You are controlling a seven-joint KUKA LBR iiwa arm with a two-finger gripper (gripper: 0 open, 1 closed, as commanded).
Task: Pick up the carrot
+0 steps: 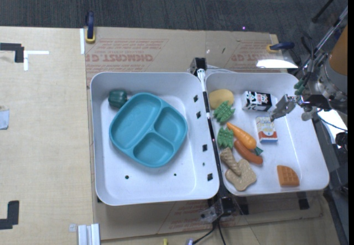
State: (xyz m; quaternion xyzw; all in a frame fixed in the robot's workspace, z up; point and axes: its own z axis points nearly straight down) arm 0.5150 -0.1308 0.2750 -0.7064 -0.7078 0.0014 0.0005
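Lying untouched at about 8 o'clock in the right bin (310, 144), the carrot (241, 135) awaits pickup while the gripper (283, 107), fingers parted and empty, hovers toward 2 o'clock of it, leaving the whole grasp undone.

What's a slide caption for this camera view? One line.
Gripper poised over right bin, above small milk carton; carrot lies untouched beside it.

Robot lab: clamped cardboard (166, 50), bins (144, 188).

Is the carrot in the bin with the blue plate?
No, the carrot lies in the right bin; the blue plate is in the left bin.
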